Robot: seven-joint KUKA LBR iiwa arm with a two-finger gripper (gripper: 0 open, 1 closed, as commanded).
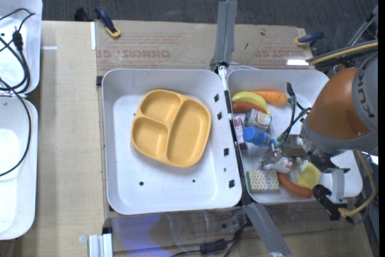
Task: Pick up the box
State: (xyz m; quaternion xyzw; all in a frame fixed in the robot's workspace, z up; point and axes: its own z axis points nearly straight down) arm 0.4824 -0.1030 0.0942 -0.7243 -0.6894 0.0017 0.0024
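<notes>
Arm hovers over cluttered right bin as box waits untouched

The box (258,118) lies among the clutter in the right bin (274,75), beside one banana (249,99), one carrot (270,96) and one bottle (255,137); the gripper (274,161) hangs just below, its grasp impossible to judge. One yellow tray (171,127) occupies the left bin (114,147).

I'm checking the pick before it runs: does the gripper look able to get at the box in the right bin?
Probably yes: the gripper hangs just above the box, whose top lies uncovered, though a sausage crowds its right side.
</notes>
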